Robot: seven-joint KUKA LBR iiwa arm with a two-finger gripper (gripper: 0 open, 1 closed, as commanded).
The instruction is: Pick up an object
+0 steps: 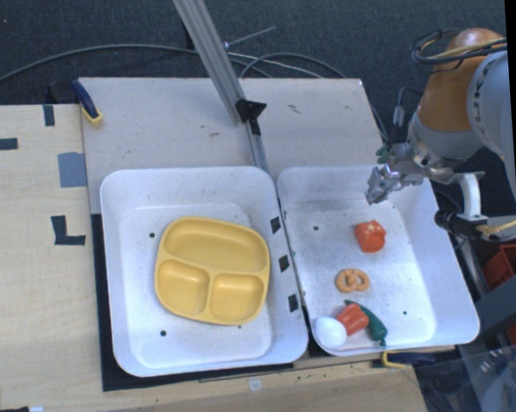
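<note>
While the grey arm [462, 98] with its orange band reaches in from the right, its gripper [382, 186] hangs over the upper part of the right bin [442, 320], above and a little to the right of a small red object [370, 235] lying on the bin floor — apart from it, with nothing visible between its fingers. Whether those fingers are spread or closed cannot be told from this slanted view; they are small and blurred. Below the red object lies a tan pretzel-shaped piece [352, 280], and nearer the bin's lower left corner a red pepper with a green stem [360, 319] rests just beside a white egg-like ball [330, 331], the two seeming to touch. The left bin [131, 342] holds a yellow divided tray [212, 270] with three compartments, set at a slight tilt near the bin's middle. A grey metal post [217, 58] slants down from the top edge to the seam between the bins, and cables [141, 49] run across the dark floor behind the bench.
</note>
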